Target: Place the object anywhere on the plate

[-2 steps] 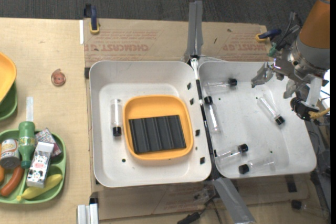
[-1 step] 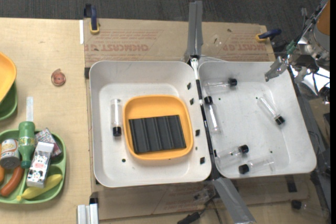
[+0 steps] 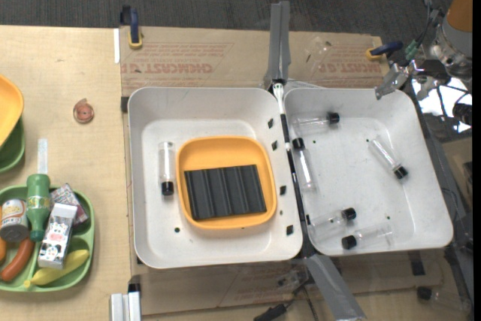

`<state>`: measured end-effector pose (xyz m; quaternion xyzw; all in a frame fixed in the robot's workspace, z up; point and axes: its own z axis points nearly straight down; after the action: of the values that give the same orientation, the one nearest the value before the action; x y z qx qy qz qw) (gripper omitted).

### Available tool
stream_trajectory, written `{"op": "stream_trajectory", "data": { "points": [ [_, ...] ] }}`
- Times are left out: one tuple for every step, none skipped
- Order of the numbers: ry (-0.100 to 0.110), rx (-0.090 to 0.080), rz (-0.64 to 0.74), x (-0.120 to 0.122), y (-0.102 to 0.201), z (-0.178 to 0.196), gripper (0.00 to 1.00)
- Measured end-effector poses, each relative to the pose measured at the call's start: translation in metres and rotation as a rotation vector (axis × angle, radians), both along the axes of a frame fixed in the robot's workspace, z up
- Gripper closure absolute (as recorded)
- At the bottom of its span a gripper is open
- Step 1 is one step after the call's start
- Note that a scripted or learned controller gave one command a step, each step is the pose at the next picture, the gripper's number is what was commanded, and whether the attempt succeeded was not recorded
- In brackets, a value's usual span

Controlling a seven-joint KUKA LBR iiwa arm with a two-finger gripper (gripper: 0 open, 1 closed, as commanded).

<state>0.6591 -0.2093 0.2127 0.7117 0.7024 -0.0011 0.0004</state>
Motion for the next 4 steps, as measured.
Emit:
{"op": "stream_trajectory", "data": {
  "points": [
    [0.001,0.002,0.29,-0.043,0.048,-0.045,0.0],
    [-0.003,0.0,0.292,-0.018,0.013,0.005,0.0],
    [0.001,0.001,0.3,-0.039,0.058,-0.008,0.0],
    [-0.002,0.0,0.325,-0.002,0.011,0.01,0.0]
  ]
}}
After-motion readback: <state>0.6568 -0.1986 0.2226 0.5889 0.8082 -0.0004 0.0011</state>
